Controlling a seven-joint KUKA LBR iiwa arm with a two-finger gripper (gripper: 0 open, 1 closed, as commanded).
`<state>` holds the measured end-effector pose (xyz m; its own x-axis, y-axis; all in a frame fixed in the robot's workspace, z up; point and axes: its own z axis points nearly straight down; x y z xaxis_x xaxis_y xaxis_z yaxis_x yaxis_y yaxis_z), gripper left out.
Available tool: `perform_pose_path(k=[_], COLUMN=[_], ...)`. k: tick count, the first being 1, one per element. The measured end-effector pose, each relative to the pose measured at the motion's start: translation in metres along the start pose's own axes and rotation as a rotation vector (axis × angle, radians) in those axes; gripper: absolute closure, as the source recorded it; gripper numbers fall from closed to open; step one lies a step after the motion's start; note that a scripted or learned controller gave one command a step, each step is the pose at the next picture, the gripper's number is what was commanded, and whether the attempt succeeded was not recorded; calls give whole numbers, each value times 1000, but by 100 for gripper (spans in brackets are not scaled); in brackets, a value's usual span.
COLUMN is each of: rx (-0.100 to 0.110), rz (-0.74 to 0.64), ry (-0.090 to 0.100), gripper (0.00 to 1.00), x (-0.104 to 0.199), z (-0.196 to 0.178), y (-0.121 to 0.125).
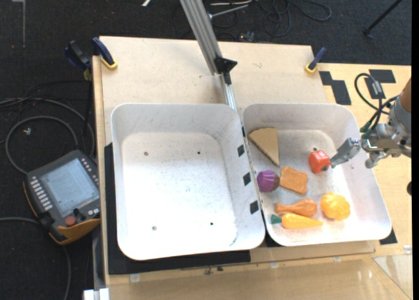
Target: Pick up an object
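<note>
The right bin [327,114] holds several toy foods: a tan wedge [265,143], a red tomato-like piece [319,161], a purple piece [267,180], an orange slab [294,179], a brown drumstick [298,208], an orange carrot [301,221] and a yellow pepper [334,206]. My gripper [357,156] hangs over the bin's right wall, open, with nothing between its fingers. One finger [344,153] points down-left and ends just right of the red piece.
The left bin [121,161] stands beside the right one, sharing a middle wall. A slanted metal pole [200,20] rises from behind the bins. A teach pendant [62,190] lies on the floor at the left.
</note>
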<state>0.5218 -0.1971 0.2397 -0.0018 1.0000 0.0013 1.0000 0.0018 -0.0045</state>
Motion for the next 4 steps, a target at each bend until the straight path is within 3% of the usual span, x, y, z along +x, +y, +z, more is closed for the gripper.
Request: perform_pose_path(k=[1,2,4], rx=[-4,2,-7], rz=[1,3,3], ry=[-1,1,-1], gripper=[0,0,0], x=[0,0,5], z=[-2,61,144], y=[1,-3,3])
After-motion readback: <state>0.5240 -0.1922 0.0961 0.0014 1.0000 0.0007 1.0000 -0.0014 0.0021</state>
